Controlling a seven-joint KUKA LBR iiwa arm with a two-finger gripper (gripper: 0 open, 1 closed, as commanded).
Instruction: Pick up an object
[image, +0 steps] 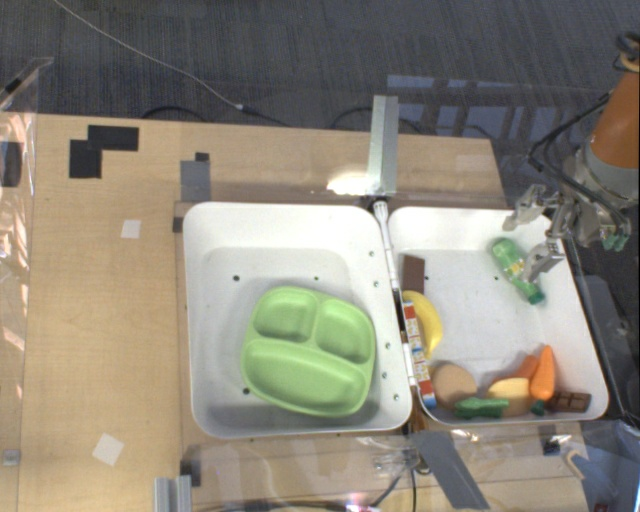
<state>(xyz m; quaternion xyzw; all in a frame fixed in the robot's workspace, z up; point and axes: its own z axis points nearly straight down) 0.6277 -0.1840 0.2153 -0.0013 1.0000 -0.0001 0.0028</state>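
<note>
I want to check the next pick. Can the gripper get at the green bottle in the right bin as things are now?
Probably yes. The gripper hangs at the right bin's far right corner, right beside the green bottle, which lies alone on bare floor. The banana and carrot lie well away, so nothing blocks it.

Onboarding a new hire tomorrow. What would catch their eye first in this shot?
Likely the bright green divided plate, which takes up much of the left bin. Next, the toy food heaped along the near edge of the right bin: a banana, a carrot, a potato-like piece. Then the hand at the right bin's far right corner, over a green bottle.
</note>
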